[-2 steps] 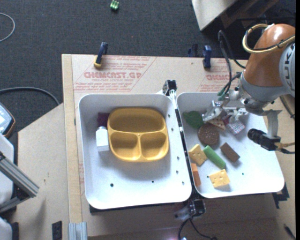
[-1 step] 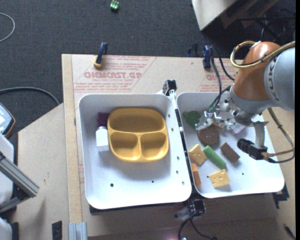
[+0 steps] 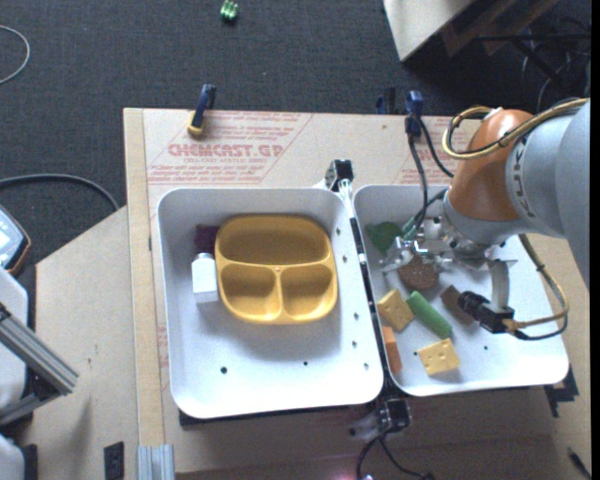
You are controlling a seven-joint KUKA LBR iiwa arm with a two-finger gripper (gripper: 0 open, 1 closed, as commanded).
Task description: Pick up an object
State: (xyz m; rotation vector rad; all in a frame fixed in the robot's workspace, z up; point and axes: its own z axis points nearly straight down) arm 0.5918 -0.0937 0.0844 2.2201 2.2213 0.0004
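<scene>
Dark carpet surrounds the desk [image 3: 141,309], with cables trailing at left and upper right and a small green item [image 3: 229,10] lying far up on the floor. Brown board printed with red lettering covers the desk top; a yellow-and-blue clamp [image 3: 200,111] sits at its upper edge.

Camera view: two white bins side by side. Left bin [image 3: 187,366] carries a yellow divided tray [image 3: 276,267], three compartments, upright and near the bin's middle. Small white bottle [image 3: 204,277] stands touching the tray's left edge; a dark maroon piece [image 3: 206,234] lies just above it, partly hidden by the tray.

Right bin [image 3: 525,366] holds the clutter. Green leafy piece [image 3: 382,232] near the upper left corner. Brown round piece [image 3: 418,276] directly under the hand [image 3: 417,251], close enough that contact cannot be judged. Yellow holed cheese wedge [image 3: 395,309] near the left wall, green pod-shaped piece [image 3: 430,314] just beside it on a slant. Orange stick [image 3: 391,349] below the wedge, along the left wall. Second cheese wedge [image 3: 438,357] near the lower rim. Dark brown block [image 3: 457,302] right of the pod.

Arm [image 3: 525,178] comes in from the right, orange band over the wrist, cables looping around it; black connector [image 3: 491,314] hangs over the bin. Hand sits low over the brown round piece; whether it is spread or pressed together, cannot tell.
</scene>
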